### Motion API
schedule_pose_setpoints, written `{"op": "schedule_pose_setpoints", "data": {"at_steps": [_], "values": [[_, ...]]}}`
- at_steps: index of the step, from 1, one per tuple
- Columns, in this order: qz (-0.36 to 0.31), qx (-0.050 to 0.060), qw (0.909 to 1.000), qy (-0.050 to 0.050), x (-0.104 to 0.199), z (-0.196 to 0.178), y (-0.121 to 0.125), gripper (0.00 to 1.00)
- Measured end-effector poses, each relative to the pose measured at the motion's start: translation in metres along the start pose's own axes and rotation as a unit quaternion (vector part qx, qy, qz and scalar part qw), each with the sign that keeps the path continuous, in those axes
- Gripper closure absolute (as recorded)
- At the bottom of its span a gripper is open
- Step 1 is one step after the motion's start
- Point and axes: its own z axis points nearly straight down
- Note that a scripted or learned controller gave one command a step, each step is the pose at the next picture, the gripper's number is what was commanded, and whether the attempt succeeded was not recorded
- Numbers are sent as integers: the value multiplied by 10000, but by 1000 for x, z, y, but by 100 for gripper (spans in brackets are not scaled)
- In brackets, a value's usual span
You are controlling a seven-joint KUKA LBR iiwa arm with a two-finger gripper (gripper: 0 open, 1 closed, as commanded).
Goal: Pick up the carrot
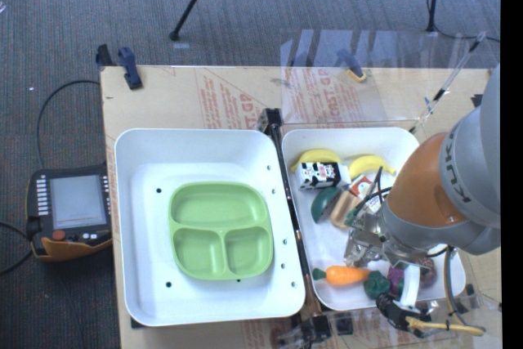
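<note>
The carrot lies on its side near the front edge of the right bin, orange with a green stub pointing left. My gripper hangs from the grey arm with its orange band, just above and slightly right of the carrot. The gripper's body hides its tip. I cannot tell whether it touches the carrot.
The right bin also holds two bananas, a black-and-white carton, a dark green piece, a brown box and green and purple items beside the carrot. A green divided plate sits in the left bin.
</note>
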Motion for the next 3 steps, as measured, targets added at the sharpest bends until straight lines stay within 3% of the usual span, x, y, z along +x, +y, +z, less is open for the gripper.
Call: {"op": "schedule_pose_setpoints", "data": {"at_steps": [1, 2, 3], "values": [[245, -58, 9997, 7, 10, -51, -1, 100], [243, -37, 9997, 1, 10, -49, -2, 0], [-117, -18, 9999, -6, 7, 10, -2, 0]]}}
